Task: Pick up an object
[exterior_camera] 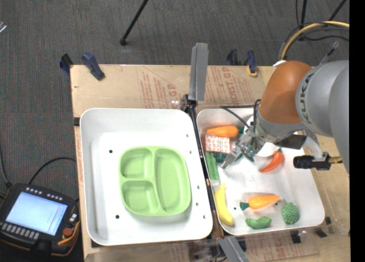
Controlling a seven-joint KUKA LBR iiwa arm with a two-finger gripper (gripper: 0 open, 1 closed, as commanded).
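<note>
A grey carpeted floor surrounds a cardboard-topped bench (pixel 142 87) held by blue clamps, and a black tripod leg crosses the carpet behind it. Two shallow white bins sit side by side on the bench. The left bin (pixel 97 124) holds a light green divided plate (pixel 154 181) with three compartments, lying flat near the bin's middle. The right bin (pixel 311 189) holds a scatter of toy foods: an orange carrot-like piece (pixel 223 131) near the back left corner, a small red and white box (pixel 217 143) just in front of it, a green stick (pixel 212 166) along the left wall, a yellow banana (pixel 223 205) near the front left, a red chili (pixel 272 162) toward the middle right, an orange carrot with a green top (pixel 262 201), a dark green piece (pixel 258 222) at the front, and a bumpy green lump (pixel 290 213) by the front right corner. The grey arm with its orange band (pixel 285 93) reaches in from the right, and the gripper (pixel 232 158) hangs low over the right bin, just beside the red and white box and the green stick; its fingers look parted, with nothing between them. A teach pendant (pixel 37 215) with a lit screen lies on the floor at the lower left.
</note>
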